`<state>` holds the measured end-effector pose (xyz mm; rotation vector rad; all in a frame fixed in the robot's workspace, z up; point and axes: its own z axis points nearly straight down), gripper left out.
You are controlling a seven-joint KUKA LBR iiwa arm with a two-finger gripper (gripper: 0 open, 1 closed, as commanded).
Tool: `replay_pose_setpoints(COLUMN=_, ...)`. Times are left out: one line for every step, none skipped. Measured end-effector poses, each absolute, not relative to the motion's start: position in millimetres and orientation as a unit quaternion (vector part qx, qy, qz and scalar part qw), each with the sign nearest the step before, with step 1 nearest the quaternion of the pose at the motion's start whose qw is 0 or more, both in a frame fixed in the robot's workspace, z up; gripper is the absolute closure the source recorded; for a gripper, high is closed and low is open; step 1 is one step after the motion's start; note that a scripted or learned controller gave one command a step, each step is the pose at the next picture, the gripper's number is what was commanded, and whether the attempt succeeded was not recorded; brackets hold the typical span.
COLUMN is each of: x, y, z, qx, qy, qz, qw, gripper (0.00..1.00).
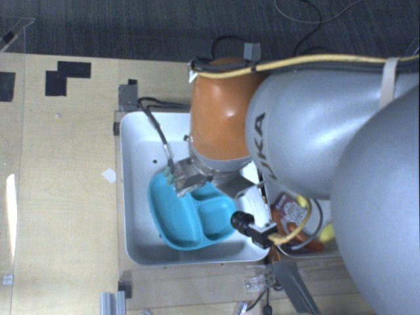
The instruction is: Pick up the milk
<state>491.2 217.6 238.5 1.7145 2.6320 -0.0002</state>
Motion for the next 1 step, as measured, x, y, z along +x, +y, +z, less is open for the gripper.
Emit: replay_pose_setpoints(x=493.1, y=218.7, z=246.5, qx=0.544, qy=0.839, qz=-0.0007, qw=0.000, gripper=1.00)
